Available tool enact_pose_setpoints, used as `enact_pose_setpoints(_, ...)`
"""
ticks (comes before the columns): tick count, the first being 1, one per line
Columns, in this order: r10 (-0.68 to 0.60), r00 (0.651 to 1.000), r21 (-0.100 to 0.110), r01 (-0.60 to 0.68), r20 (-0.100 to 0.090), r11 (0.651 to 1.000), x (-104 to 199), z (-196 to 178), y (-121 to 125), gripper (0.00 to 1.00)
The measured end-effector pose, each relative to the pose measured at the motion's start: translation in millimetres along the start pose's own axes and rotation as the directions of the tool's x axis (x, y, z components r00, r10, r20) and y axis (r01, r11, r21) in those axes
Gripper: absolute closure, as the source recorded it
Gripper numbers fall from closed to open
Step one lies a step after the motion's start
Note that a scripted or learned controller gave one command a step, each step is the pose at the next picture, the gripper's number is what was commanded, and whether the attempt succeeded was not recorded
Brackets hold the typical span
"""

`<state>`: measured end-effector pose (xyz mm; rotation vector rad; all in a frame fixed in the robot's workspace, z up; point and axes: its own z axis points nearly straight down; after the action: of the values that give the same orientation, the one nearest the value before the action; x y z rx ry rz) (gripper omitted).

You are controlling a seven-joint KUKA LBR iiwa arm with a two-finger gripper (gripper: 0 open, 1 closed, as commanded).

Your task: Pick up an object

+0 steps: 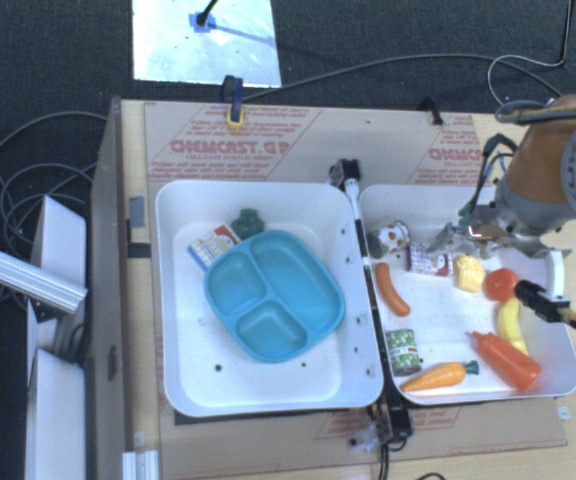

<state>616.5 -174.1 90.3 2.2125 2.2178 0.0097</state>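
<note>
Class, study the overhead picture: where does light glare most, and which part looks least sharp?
In the camera view, glare is strongest on the shiny metal sheet above the bench; the white bins look bright and softly lit; the blue divided plate stays evenly coloured; the gripper region is soft and hard to resolve.

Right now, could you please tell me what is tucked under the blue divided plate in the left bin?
A small card and a dark green toy poke out from under the blue plate at its upper left edge. Their covered parts, and anything else beneath, cannot be seen.
</note>
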Motion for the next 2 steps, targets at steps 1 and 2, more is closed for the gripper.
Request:
enact_pose_setpoints(1,-0.002,1.0,0.003,0.002,0.001,1.0,-19,-79,55,0.0)
enact_pose_setpoints(2,0.0,1.0,0.001,0.0,0.001,1.0,-19,0,4,0.0)
